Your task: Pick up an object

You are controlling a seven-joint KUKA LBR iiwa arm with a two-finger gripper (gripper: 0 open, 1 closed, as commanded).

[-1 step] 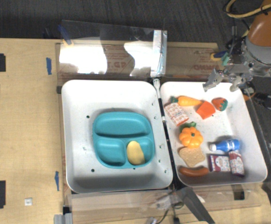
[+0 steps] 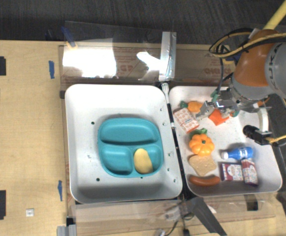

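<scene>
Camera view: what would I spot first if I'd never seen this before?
Probably the bright teal tray in the left bin, with a yellow potato in its lower right compartment. Then the toy food heaped in the right bin, like the orange pumpkin, and the robot's pincer low over that bin's top end.

Two white bins. Left bin (image 2: pixel 79 132): teal divided tray (image 2: pixel 128 141) holding a yellow potato (image 2: pixel 143 161). Right bin (image 2: pixel 270 173): pumpkin (image 2: pixel 202 144) at centre, with bread slice (image 2: pixel 203 165) and sausage (image 2: pixel 204 181) below it, blue bottle (image 2: pixel 238 154) to its right, gripper (image 2: pixel 220 104) above it.
</scene>
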